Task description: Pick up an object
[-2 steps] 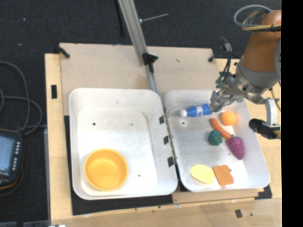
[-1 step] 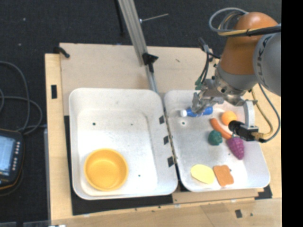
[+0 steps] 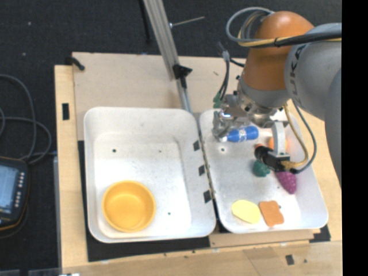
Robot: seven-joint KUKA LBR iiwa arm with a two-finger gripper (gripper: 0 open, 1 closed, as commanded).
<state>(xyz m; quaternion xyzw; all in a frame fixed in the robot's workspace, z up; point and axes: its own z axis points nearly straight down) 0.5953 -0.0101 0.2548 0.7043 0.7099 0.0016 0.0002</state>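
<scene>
Over the right bin (image 3: pixel 299 220), the hand (image 3: pixel 225 126) hovers beside a small blue bottle (image 3: pixel 241 134); grip unclear. Bottle looks light, stiff, slippery: grasp across its middle.

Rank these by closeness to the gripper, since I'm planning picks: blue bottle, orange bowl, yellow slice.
1. Blue bottle: right beside the gripper, top of the right bin.
2. Yellow slice: right bin's front edge.
3. Orange bowl: left bin's front corner, farthest.
</scene>
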